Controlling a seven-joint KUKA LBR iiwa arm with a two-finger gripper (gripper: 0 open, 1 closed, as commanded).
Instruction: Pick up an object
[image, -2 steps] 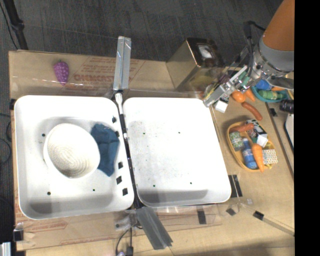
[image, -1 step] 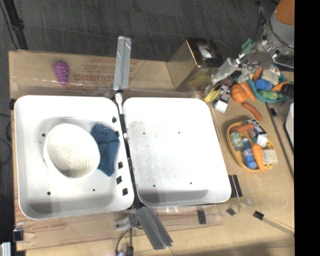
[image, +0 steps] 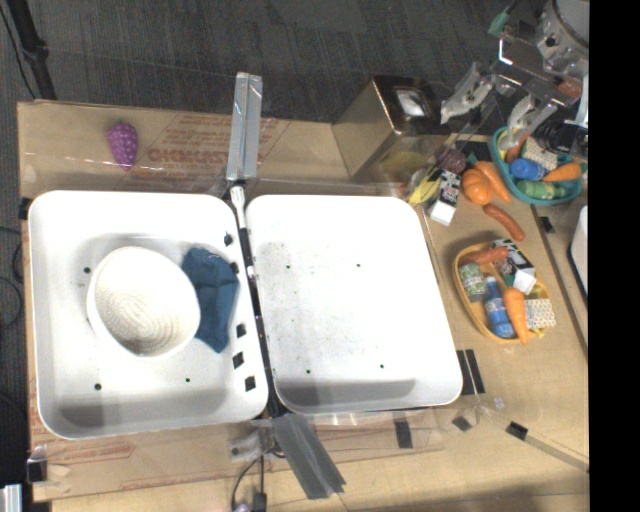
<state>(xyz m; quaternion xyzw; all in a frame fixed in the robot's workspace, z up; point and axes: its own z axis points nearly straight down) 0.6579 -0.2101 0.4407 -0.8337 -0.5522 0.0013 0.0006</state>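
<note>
In the left bin (image: 60, 400) lies a white, round, woven cap-like object (image: 143, 300). A crumpled blue cloth (image: 212, 295) rests against its right side. The right bin (image: 430, 370) shows bare white floor with a few dark specks. My gripper (image: 495, 106) hangs at the top right, beyond the right bin's far corner and above the bench clutter. Its two fingers (image: 468, 93) are spread apart with nothing between them, so it stands open.
A purple lump (image: 123, 143) lies on the bench behind the left bin. Behind the right bin stands a brown box (image: 392, 125). A teal bowl (image: 535, 178) and a yellow dish (image: 503, 292) of small toys sit to the right. A metal post (image: 245, 125) rises between the bins.
</note>
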